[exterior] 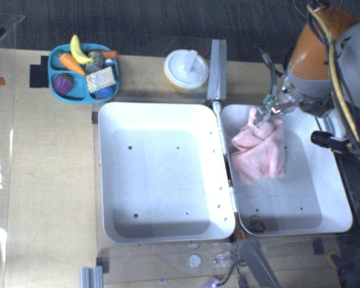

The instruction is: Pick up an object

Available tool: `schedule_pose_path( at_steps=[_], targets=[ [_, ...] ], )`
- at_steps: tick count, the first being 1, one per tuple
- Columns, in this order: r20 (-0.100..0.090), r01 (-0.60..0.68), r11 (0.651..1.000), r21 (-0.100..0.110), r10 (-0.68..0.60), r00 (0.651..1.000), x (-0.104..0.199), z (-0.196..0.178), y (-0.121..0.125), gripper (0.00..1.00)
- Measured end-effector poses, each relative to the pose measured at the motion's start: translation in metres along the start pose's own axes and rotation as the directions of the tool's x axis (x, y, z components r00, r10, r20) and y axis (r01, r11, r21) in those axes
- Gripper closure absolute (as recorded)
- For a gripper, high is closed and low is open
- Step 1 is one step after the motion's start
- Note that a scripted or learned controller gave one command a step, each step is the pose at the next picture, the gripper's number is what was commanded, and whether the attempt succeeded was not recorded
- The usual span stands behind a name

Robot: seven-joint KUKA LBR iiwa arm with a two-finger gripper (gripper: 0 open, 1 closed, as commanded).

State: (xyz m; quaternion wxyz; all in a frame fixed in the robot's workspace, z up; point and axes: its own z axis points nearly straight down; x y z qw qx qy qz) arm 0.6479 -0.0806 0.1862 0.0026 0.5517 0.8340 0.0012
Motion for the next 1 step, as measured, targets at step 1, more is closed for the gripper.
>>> schedule_pose_path(
  at_steps=[1],
  targets=[
    [-0.002,0.044,0.999,0.002,-0.044,0.999,0.0163,0.0013,-0.0325,1.0]
  ],
)
